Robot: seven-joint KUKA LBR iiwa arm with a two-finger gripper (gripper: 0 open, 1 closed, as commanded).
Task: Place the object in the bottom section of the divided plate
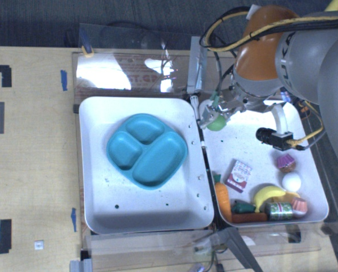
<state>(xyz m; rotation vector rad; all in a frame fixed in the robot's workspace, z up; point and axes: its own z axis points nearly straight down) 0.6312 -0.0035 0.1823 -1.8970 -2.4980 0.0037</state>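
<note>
Seemingly a small green object [216, 123] is pinched by the gripper [213, 117] at the right bin's [321, 200] ten o'clock corner — light, rounded, likely slippery — best held across its middle; the divided plate [147, 149] lies at nine o'clock.

1. Two bins [95, 208], [316, 194].
2. One plate [147, 149], three sections.
3. One banana [268, 195].
4. One egg [292, 182].
5. One carrot [222, 200].
6. One can [282, 210].
7. One green ball [216, 123].
8. One box [239, 175].
</note>
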